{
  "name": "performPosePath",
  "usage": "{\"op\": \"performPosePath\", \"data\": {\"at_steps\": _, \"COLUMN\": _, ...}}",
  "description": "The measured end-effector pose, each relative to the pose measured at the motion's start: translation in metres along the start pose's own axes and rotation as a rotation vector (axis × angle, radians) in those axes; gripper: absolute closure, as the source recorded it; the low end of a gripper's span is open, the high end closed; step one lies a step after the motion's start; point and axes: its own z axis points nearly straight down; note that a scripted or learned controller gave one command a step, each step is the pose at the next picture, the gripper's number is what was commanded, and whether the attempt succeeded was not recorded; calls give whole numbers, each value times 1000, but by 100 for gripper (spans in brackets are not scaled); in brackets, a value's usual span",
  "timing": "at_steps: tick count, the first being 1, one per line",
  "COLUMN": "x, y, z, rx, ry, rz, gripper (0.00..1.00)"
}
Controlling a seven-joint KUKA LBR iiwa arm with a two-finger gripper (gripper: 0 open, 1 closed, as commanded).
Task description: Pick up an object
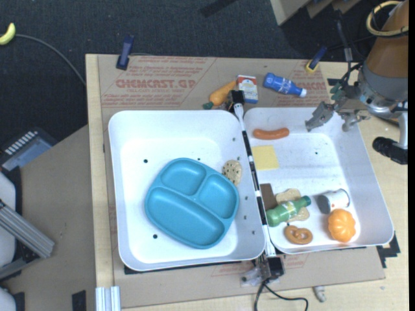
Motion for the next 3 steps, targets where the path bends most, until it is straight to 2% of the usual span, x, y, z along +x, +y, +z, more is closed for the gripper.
{"op": "performPosePath", "data": {"at_steps": 1, "x": -18, "y": -84, "z": 56, "rx": 3, "ry": 0, "rz": 2, "gripper": 0}}
{"op": "performPosePath", "data": {"at_steps": 2, "x": -22, "y": -131, "z": 109, "rx": -4, "ry": -3, "rz": 2, "gripper": 0}}
{"op": "performPosePath", "data": {"at_steps": 3, "x": -21, "y": -130, "z": 99, "rx": -6, "ry": -3, "rz": 1, "gripper": 100}}
